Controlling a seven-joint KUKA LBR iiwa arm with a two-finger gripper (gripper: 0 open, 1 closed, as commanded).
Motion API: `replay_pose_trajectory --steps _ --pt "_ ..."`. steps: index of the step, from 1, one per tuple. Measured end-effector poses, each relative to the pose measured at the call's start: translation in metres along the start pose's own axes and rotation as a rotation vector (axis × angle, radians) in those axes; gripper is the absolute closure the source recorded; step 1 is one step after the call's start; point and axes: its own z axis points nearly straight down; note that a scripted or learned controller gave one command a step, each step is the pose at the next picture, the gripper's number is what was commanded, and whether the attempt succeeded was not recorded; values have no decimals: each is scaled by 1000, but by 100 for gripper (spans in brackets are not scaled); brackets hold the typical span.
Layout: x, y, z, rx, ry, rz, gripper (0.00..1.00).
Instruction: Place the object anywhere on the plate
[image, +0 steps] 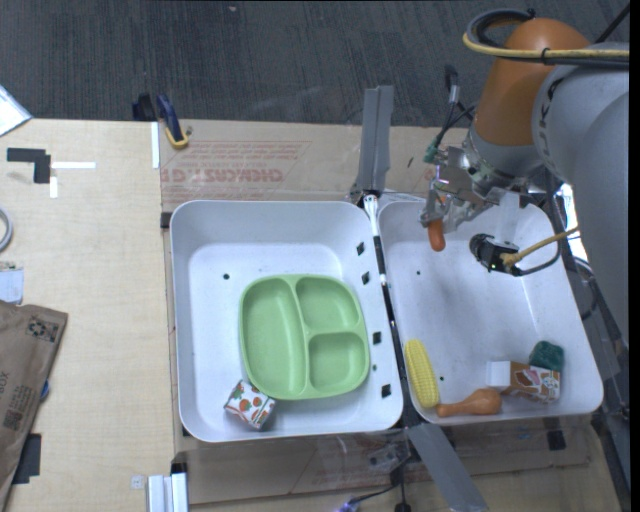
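A green plate (303, 335) with three compartments lies in the left bin (200, 300), nothing on it. My gripper (437, 222) hangs over the far left corner of the right bin (480, 310), close to the divider between the bins. A small orange-red piece (437, 238), like a toy sausage or carrot, sticks down from between its fingers, so the gripper is shut on it. The piece is raised above the bin floor, to the right of and beyond the plate.
A yellow corn cob (421, 372), an orange gourd-like toy (470, 403), a white block (498, 373), a printed carton (536, 381) and a dark green piece (547, 353) lie at the right bin's near edge. A small fruit-printed carton (249, 405) sits by the plate's near left corner.
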Motion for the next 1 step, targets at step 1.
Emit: replay_pose_trajectory --steps 1 --pt "80 -65 0 0 1 -55 100"
